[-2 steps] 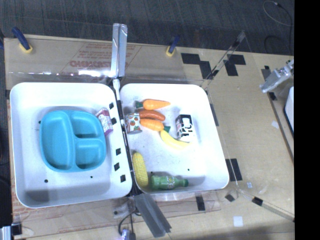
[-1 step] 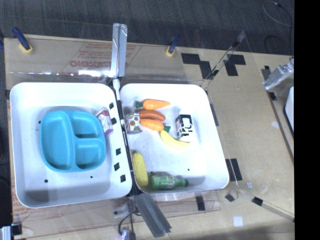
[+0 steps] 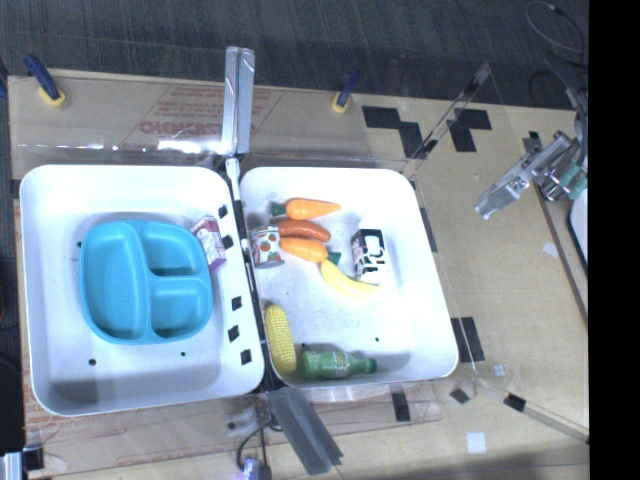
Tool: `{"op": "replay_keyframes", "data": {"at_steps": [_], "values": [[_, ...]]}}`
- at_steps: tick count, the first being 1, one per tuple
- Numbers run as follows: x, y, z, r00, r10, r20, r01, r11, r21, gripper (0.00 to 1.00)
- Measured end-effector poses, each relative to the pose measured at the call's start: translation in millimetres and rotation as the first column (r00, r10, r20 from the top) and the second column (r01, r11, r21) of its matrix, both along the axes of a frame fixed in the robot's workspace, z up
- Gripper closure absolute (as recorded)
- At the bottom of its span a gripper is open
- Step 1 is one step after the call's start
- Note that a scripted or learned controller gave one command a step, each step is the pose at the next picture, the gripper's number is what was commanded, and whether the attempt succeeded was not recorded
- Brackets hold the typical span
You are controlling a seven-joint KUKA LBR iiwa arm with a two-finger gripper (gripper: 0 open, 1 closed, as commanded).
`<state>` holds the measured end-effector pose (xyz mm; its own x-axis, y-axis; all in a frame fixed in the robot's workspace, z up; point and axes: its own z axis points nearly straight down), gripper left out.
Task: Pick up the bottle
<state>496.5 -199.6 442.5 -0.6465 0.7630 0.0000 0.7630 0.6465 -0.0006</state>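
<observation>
Inventory from my remote station.

Bottle (image 3: 335, 364): green, lying on its side along the near wall of the right bin (image 3: 425, 268), cap toward the right, just beside the corn cob (image 3: 280, 336). I judge that the wall will crowd a grasp from that side.

Other right-bin stock: carrots (image 3: 305, 228), banana (image 3: 346, 279), a small can (image 3: 266, 246), a black-and-white carton (image 3: 369, 254).

Left bin (image 3: 50, 268): blue divided tray (image 3: 148, 279).

Tool (image 3: 525, 178): parked over the worktop (image 3: 510, 298), well apart from the bottle. I cannot tell its opening.
</observation>
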Motion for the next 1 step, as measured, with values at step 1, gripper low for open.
{"op": "replay_keyframes", "data": {"at_steps": [1], "values": [[-7.4,-11.9,0.3,0.952,-0.306,0.001,0.306,0.952,-0.002,1.0]]}}
